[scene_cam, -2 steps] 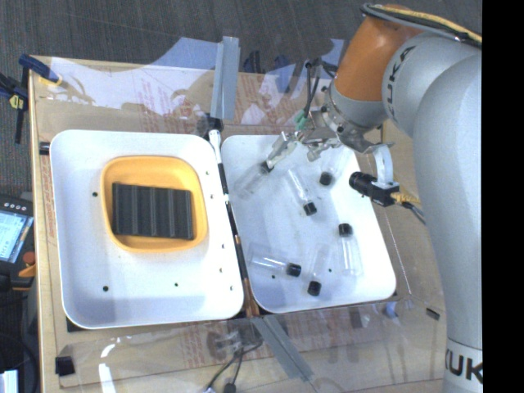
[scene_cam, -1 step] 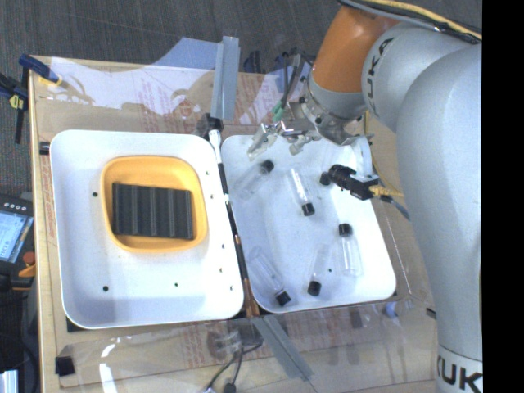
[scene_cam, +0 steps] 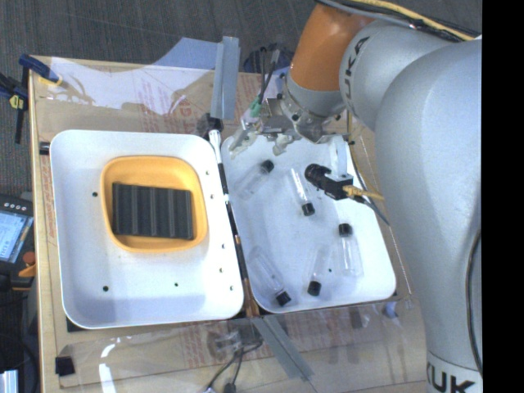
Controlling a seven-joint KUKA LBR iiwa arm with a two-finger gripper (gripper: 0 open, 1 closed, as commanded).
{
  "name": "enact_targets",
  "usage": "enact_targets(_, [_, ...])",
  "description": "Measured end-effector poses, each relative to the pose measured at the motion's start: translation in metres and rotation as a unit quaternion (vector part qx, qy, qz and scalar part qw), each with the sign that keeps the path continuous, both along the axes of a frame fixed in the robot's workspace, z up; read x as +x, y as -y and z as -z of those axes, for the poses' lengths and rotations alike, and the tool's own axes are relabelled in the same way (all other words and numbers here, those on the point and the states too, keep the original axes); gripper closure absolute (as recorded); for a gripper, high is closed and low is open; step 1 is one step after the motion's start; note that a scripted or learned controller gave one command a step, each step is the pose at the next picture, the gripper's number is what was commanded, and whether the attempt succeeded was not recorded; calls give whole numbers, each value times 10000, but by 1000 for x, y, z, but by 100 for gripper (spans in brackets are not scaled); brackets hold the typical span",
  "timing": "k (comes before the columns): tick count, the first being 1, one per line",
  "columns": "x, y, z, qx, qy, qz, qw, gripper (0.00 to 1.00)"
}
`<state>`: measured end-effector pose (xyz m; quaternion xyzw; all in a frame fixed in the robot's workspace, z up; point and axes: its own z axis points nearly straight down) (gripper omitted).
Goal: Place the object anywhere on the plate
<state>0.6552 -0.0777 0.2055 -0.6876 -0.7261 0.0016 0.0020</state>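
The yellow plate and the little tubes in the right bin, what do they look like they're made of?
Yellow plate: probably matte plastic, with an even colour and soft rounded rim. Tubes: clear plastic or glass, as the white bin shows through them; the caps are black.

plate [scene_cam: 154,175] in left bin [scene_cam: 82,285] — vials [scene_cam: 299,191] in right bin [scene_cam: 372,281]

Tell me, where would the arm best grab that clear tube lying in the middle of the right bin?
Probably mid-body, from straight above. The tube lies flat and slanted, its black cap at the near end, with bare bin floor on both long sides. Fingers closing across its narrow width would fit there; the gripper hangs over the bin's far edge.
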Motion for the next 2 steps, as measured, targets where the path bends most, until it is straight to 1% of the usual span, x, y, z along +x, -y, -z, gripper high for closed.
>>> enact_targets(1, [1, -50, -9, -2, 16, -184, 9998, 0])
enact_targets(2, [1, -106, -30, -2, 25, -1450, 9894, 0])
